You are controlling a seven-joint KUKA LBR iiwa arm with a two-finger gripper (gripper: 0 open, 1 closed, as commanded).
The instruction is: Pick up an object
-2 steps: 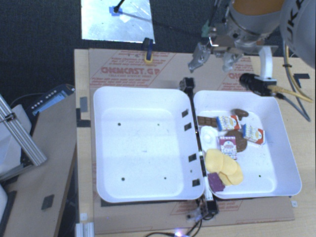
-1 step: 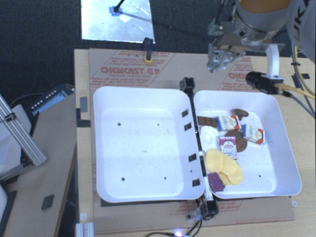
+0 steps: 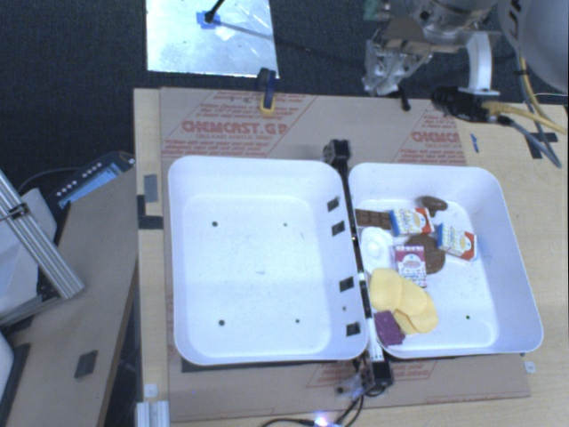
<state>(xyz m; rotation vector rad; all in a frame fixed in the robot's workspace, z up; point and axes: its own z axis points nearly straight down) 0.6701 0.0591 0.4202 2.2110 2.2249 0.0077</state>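
My gripper [image 3: 384, 76] hangs high above the bench's far edge, behind the right bin [image 3: 507, 265], well away from the objects. Whether its fingers are apart I cannot make out. Along the left side of the right bin lie several small items: a brown chocolate bar [image 3: 373, 217], a blue-and-white packet [image 3: 410, 221], another packet [image 3: 457, 241], a red-and-white carton [image 3: 410, 264], a white round piece [image 3: 377, 245], yellow chips [image 3: 404, 301], a purple piece [image 3: 388, 327] and a brown cookie [image 3: 433, 204].
The left bin [image 3: 253, 261] stands beside the right one, joined by a black clip strip [image 3: 348, 247]. Both rest on a cardboard sheet [image 3: 231, 124]. A shiny metal plate [image 3: 212, 25] lies at the far left. Cables [image 3: 516, 114] run at the far right.
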